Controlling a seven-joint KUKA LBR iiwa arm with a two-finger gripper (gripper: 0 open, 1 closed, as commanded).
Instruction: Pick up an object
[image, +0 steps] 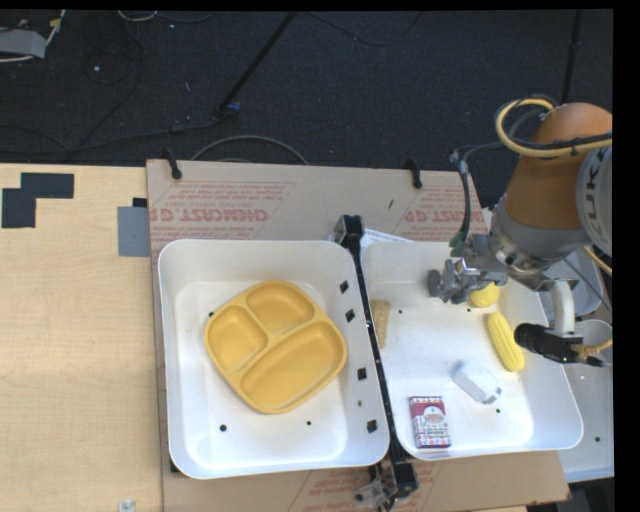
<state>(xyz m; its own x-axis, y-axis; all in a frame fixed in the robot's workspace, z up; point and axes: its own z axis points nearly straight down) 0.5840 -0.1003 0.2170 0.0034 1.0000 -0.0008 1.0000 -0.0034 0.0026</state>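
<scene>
Claw (455, 281) sits low over the upper middle of the right bin (560, 435), at centre-right of frame. Can't tell its state from this angle.

A small yellow piece (485, 295) shows just beside it on the right, partly hidden by the wrist. Can't tell if it's gripped or just lying there.

Other candidates in the right bin:
- corn cob (505, 341), right side
- small grey-white block (475, 382), lower middle
- red and white box (430, 421), near the bottom wall

Left bin (190, 440) holds a yellow divided tray (276, 346).

Risks, my read:
- Claw may close on nothing, landing beside the yellow piece rather than around it.
- Corn is round, so it could roll out of a pinch.
- Box lies flat, so little edge to grab.
</scene>
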